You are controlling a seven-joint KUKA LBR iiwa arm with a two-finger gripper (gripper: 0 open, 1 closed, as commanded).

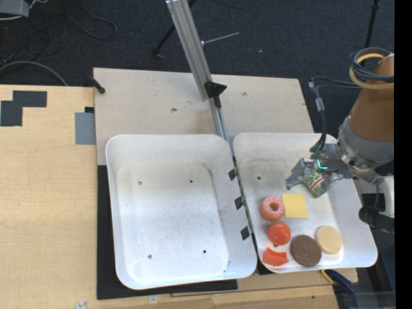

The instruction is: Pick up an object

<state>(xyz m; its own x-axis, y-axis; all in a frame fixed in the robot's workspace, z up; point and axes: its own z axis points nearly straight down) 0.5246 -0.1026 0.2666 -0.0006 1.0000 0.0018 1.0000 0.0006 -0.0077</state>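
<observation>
Where gripper (309,174) hovers in right bin (257,150), small green-and-red object (315,184) beneath, finger state unclear

The arm (370,118) reaches in (from the right), hand (309,174) lowered.

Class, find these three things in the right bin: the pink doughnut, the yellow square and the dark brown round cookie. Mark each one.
pink doughnut (272,208), camera view, on its icing ring.
yellow square (295,205), camera view, on its flat top.
dark brown round cookie (306,250), camera view, on its top face.
</observation>
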